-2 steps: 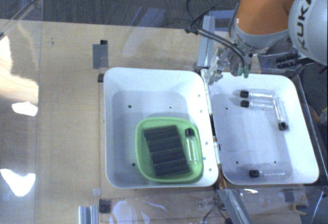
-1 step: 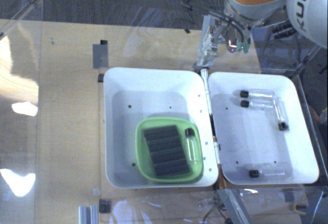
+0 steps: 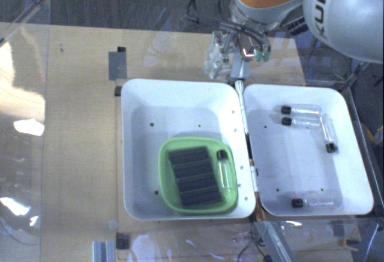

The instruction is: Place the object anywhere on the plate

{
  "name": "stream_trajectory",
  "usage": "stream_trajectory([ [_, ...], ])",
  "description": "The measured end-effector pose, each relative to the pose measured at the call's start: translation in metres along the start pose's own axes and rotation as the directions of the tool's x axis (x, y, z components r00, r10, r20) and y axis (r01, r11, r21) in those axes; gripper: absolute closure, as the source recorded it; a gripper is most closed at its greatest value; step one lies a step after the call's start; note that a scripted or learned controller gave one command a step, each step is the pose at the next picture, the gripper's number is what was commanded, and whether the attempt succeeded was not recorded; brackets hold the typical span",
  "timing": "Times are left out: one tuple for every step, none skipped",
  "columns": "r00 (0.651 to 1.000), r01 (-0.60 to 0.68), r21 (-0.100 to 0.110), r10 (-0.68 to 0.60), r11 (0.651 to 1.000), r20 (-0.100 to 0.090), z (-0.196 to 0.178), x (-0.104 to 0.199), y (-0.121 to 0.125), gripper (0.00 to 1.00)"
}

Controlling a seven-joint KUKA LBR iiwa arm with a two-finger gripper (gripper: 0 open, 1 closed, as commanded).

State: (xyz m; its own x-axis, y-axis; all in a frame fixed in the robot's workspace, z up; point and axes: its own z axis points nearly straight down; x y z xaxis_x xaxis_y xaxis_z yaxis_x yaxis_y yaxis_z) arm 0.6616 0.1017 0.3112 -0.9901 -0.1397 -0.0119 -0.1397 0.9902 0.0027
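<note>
1. Four clear vials [image 3: 307, 114] with black caps are lying in the right bin [image 3: 354, 153]; one more vial is already resting on the green plate [image 3: 167, 180].
2. You are probably dealing with light, slippery, breakable tubes, so take one across its middle.
3. The gripper [image 3: 231, 60] is hovering above the bins' far edge; whether it is clenched, I cannot tell.

"KUKA" — black letters (tilted), on the grey arm [image 3: 345, 0]

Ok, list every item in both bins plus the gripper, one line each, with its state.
Green plate: flat in the left bin.
Dark ridged block: lying on the plate.
Vial: lying on the plate's right side, cap toward the back.
Three vials: lying clustered at the back of the right bin.
Single vial: lying near the right bin's front wall.
Gripper: raised behind the bins.
</note>
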Motion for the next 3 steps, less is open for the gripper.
stream_trajectory([
  [0.962, 0.273, -0.001, -0.273, 0.962, 0.002, -0.021, -0.001, 0.067, 1.00],
  [0.899, 0.437, -0.003, -0.437, 0.899, 0.001, 0.031, -0.026, 0.133, 1.00],
  [0.738, 0.674, -0.005, -0.674, 0.738, -0.001, 0.141, -0.015, 0.134, 1.00],
])
